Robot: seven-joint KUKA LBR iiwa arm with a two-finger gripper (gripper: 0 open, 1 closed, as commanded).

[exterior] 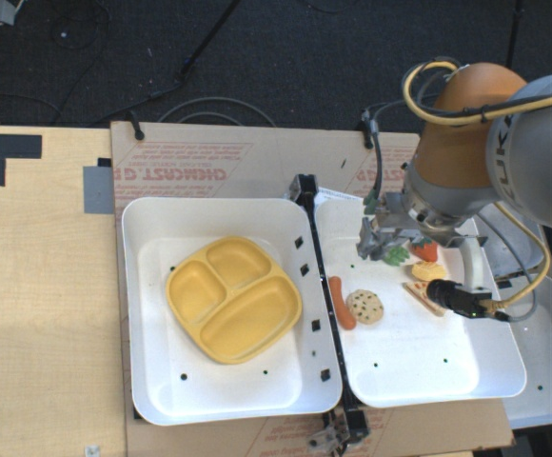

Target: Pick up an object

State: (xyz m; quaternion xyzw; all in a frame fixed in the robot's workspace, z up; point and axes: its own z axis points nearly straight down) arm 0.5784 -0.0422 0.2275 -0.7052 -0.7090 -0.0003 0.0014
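Cardboard [285,436] edges the desk below both bins. Over the right bin [428,374] the tool [376,246] hangs, beside a green item [397,252]; a cookie [364,307] and sausage [342,303] lie nearby. Left bin [152,255] holds a yellow tray [234,298].

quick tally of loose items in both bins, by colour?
Yellow: 2, the divided tray in the left bin and a small piece in the right bin
Orange: 1, the carrot stick
Tan: 1, the cookie
Green: 1, a small piece by the gripper
Red: 1, a small piece
Total: 6, as far as the arm lets me see.
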